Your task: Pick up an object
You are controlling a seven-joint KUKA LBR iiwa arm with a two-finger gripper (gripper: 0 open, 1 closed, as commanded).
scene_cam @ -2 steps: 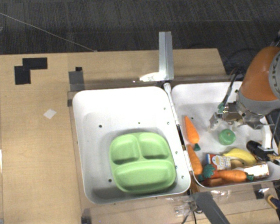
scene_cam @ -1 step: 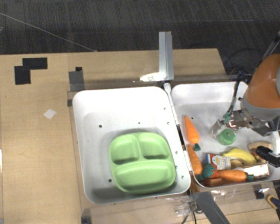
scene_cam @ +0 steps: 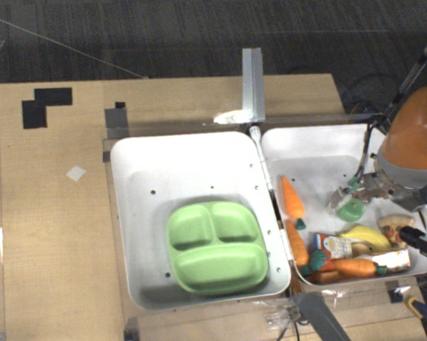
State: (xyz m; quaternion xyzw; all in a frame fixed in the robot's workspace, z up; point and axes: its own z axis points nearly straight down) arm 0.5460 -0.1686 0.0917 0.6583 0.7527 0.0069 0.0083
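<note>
Over the right bin (scene_cam: 312, 146), jaws (scene_cam: 349, 197) grip cannot be told, green object (scene_cam: 349, 210) beneath.

A small green cup-like object (scene_cam: 350, 210) is seen in the right bin (scene_cam: 308, 150), lying near that bin's middle, just beside the hand (scene_cam: 353, 191). Whether it is gripped cannot be told. It lies apart from a yellow banana (scene_cam: 364, 234) below it.

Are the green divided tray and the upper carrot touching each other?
Apart. The camera view shows the green divided tray lying in the left bin, while the upper carrot lies in the right bin, with the bins' walls between them.
</note>
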